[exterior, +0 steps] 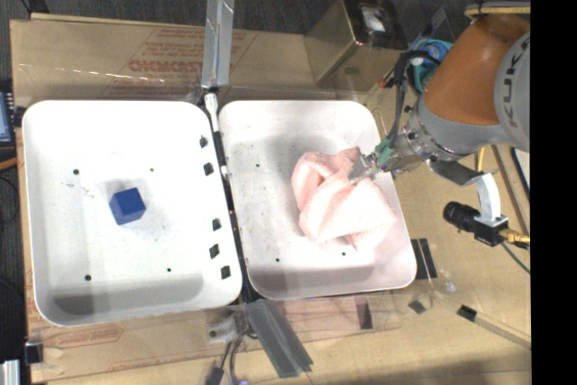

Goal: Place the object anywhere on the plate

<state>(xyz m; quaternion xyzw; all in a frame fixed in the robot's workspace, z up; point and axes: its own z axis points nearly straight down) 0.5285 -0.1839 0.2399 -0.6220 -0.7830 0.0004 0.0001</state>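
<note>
I start from the tabletop, which carries two white bins side by side. The arm reaches in from the right edge, its grey wrist tilted down over the right bin. The left bin sits apart from the action.

A crumpled pink cloth lies in the right bin, filling much of its right half and running close to the right wall. I judge this to be the task's thing, because the arm is working on it. A small blue cube rests near the middle of the left bin, well apart from the arm.

The pincer is down at the cloth's upper right corner, touching or just above the fabric. I cannot tell how far open it is, or whether it has hold of anything.

The step in hand looks like taking hold of the cloth. To do it well, I would bite into a raised fold rather than a flat edge. I would then lift slowly and check that the fabric comes up with the pincer, clear of the bin wall, before carrying it anywhere.

My count is one arm, two bins, one cloth and one cube.
</note>
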